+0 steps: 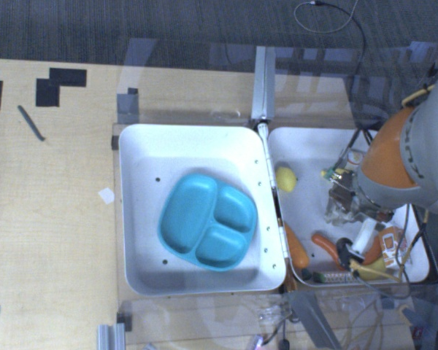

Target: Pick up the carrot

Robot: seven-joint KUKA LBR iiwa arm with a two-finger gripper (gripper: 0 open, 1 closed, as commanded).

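The carrot (297,247) is orange and tapered. It lies along the left wall of the right bin (306,143), near the front corner. My gripper (341,211) hangs over the middle of that bin, to the right of the carrot and a little farther back, clearly apart from it. The grey arm with its orange band (385,152) comes in from the right and hides the bin's right side.
A yellow round fruit (285,179) lies by the right bin's left wall, behind the carrot. An orange-red long item (325,243) lies just below the gripper. A dark brush-like item (334,275) rests along the front wall. The left bin (139,195) holds a blue divided plate (208,220).
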